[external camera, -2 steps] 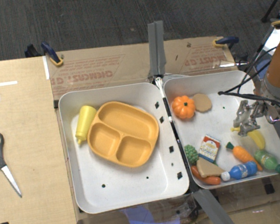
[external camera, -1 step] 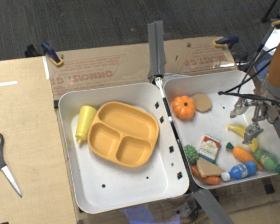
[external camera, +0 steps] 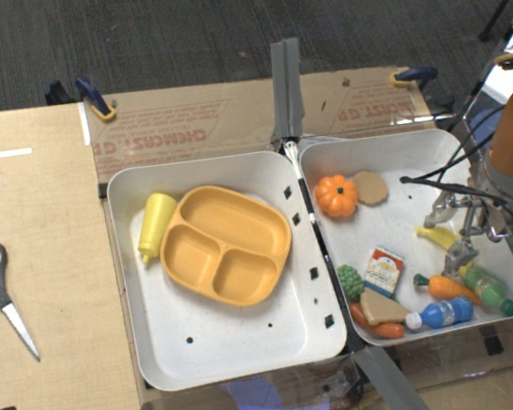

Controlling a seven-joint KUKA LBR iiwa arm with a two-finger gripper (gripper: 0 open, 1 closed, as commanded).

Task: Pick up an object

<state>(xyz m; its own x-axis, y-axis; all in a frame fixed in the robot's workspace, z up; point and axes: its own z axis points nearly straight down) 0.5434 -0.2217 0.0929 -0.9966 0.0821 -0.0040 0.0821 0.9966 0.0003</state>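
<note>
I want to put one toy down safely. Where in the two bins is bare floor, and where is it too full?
Left bin: a bare floor strip runs below the orange divided plate, along the near wall. Right bin: a bare patch lies between the pumpkin, the cookie and the gripper. Its near edge, from broccoli to green bottle, is crowded.

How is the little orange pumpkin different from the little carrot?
The pumpkin is round and fat with a green stem on top; the carrot is long and pointed with green at one end. The pumpkin sits at the far end of the right bin, beside a tan cookie; the carrot lies near the front, under the end effector, beside a green bottle. Both are orange toy foods in that bin.
</note>
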